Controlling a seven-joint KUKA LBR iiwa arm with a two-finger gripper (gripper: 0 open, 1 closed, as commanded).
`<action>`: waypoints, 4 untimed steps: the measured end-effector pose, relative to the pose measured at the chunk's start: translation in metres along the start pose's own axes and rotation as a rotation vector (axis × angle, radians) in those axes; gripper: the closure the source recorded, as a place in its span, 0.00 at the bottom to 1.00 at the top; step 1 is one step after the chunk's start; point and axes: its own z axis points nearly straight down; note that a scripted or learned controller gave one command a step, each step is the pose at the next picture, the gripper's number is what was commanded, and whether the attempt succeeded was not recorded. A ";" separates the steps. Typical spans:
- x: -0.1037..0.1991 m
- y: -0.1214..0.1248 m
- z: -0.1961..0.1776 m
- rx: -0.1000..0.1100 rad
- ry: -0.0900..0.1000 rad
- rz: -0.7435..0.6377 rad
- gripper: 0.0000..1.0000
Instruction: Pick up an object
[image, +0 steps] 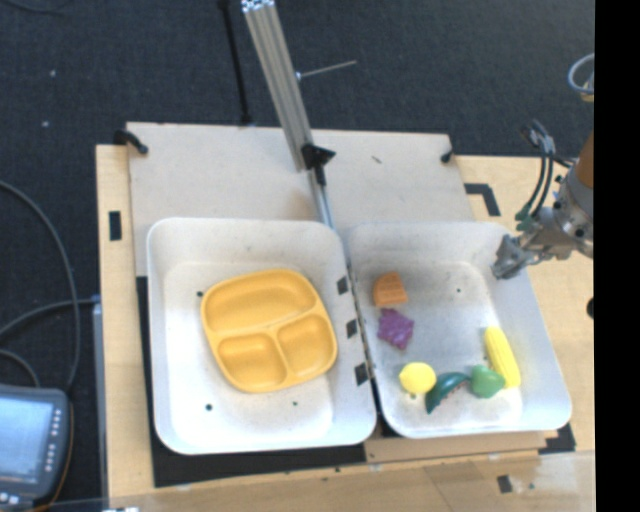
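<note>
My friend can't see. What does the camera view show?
A robot gripper hovers at the right bin's far right rim, above toy food: orange piece, purple piece, lemon, corn. The left bin holds a yellow tray.

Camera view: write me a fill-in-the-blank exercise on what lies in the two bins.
1. The yellow divided tray lies in the ____ bin.
2. The tray has ____ compartments.
3. The purple toy lies just below the ____ toy.
4. The corn cob lies in the right bin, near its ____ wall.

Missing words: left; three; orange; right
</note>
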 end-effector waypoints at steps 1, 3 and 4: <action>0.049 0.000 0.011 0.006 0.003 -0.003 1.00; 0.140 0.016 0.036 0.009 0.004 -0.003 1.00; 0.197 0.032 0.029 0.006 0.005 -0.005 1.00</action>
